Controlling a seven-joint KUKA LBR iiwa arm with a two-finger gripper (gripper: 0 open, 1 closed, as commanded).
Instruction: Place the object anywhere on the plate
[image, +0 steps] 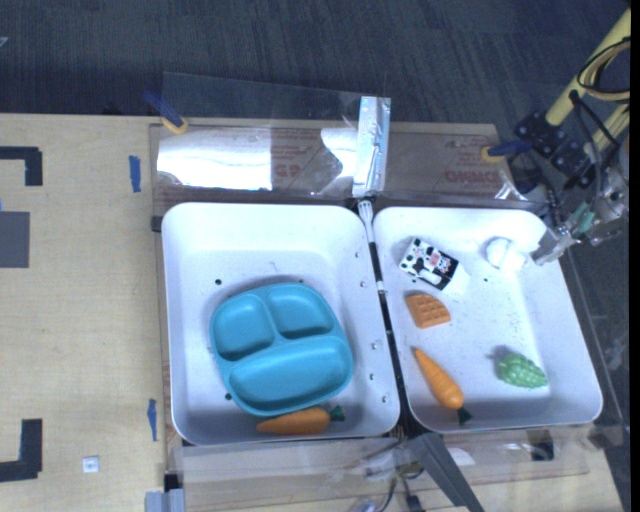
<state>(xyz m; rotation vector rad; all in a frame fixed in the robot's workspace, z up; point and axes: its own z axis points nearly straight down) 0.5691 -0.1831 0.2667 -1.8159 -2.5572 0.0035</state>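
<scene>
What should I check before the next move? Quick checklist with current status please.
1. Plate flat in left bin, compartments free: ok.
2. End effector carrying an object: cannot tell, too small at the right bin's far corner.
3. Candidates in right bin lie apart: carrot, waffle, green piece, white object, printed item: ok.
4. Second carrot rests against plate's near rim, not on it: not ok.
5. Divider between bins unobstructed: ok.

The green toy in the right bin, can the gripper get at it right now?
Probably yes. The green toy lies alone on open bin floor, apart from the carrot, with nothing over it, and the gripper sits at that bin's far corner.
</scene>
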